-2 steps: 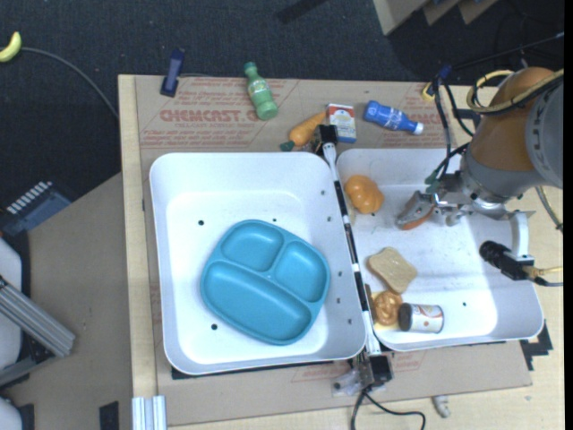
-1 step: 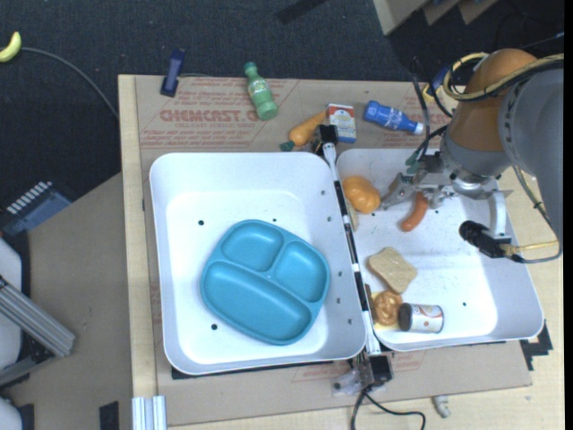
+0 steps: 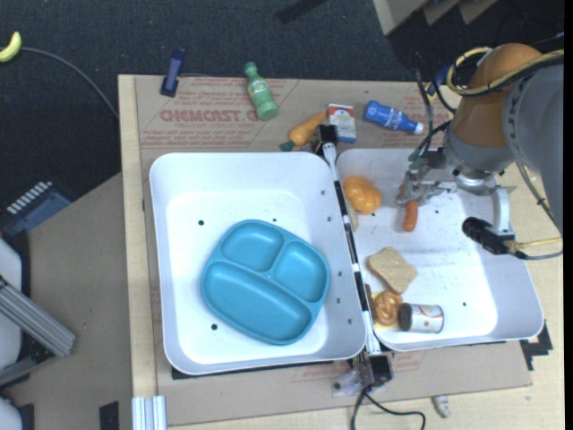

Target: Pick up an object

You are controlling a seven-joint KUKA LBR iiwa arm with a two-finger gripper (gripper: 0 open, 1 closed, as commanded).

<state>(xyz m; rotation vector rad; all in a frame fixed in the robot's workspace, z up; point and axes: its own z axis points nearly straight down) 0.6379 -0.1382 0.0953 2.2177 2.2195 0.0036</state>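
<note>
Carrot, small and orange, lies in the right bin just beyond the bread, directly under the gripper, whose fingers look spread to either side of its top end, seemingly lined up to close on it

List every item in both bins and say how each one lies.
blue divided plate: flat, tilted askew in the left bin.
orange fruit: resting by the right bin's left wall.
small carrot: lying under the gripper.
bread slice: lying flat.
can: on its side.
pretzel piece: touching the can.
</note>
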